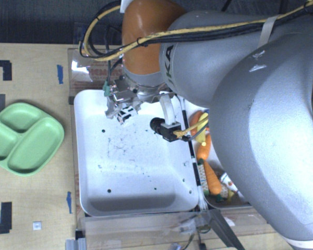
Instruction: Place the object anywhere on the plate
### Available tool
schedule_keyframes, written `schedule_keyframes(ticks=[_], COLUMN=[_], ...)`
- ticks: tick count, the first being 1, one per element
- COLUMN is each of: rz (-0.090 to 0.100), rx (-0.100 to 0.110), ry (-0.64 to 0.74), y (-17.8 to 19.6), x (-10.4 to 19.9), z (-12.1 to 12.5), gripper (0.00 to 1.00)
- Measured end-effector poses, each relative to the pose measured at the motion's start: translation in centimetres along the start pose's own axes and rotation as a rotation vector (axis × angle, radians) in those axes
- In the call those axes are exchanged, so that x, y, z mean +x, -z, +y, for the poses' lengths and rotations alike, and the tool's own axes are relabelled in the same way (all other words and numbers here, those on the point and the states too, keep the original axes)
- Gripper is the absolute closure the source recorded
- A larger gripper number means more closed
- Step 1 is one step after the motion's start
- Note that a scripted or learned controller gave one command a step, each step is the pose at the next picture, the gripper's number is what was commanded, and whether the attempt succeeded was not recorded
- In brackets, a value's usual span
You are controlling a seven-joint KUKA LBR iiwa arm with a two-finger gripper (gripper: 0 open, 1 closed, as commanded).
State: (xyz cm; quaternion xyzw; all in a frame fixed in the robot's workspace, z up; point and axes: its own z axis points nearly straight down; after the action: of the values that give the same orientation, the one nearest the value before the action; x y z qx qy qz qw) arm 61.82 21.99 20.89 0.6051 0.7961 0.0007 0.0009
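Pale wood bench (pixel 36 202) with black corner marks (pixel 4 69) and blue tape bits (pixel 60 74) (small ones); dark floor (pixel 41 9) beyond the far edge.

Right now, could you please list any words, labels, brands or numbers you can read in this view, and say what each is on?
"K": one dark letter on the grey arm just right of the orange band; the rest of the marking is cut off by the curve.
The checkered tag on the end effector carries a pattern, not text.
Nothing readable on the green plate or the white bin.
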Motion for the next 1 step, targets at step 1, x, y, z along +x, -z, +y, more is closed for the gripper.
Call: schedule_keyframes(ticks=[1], rz=[0.002], rx=[0.004], ry=[0.172], y=[-3.41], x=[1.25], z=[-5.63], gripper=[1.00])
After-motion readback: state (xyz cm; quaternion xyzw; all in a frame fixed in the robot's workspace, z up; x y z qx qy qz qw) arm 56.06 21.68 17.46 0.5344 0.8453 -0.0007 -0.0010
